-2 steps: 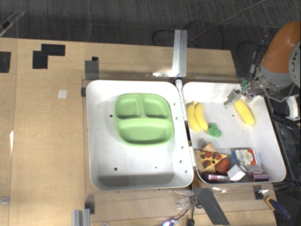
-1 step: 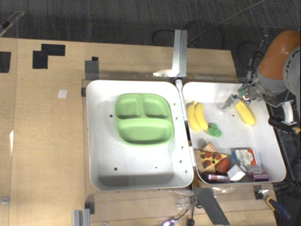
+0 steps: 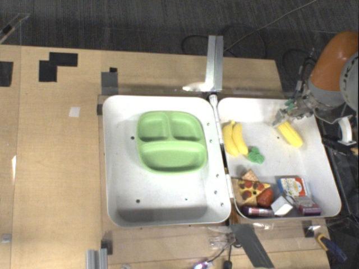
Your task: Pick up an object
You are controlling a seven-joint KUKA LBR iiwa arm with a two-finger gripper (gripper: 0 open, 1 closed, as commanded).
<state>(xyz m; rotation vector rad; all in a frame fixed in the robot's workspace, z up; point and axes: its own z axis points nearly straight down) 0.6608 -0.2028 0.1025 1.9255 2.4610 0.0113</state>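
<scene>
The divided plate [image 3: 171, 142] lies in the left bin [image 3: 120, 195]. In the right bin [image 3: 322, 167], bananas [image 3: 234, 139] sit at left, corn [image 3: 290, 134] upper right, cartons [image 3: 292, 187] along the bottom.

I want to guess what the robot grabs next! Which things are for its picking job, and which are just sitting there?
For the job:
- gripper, right beside the corn
- corn
- bananas
- green broccoli toy
- pizza slice
- small box

Just sitting there:
- green divided plate
- left white bin
</scene>
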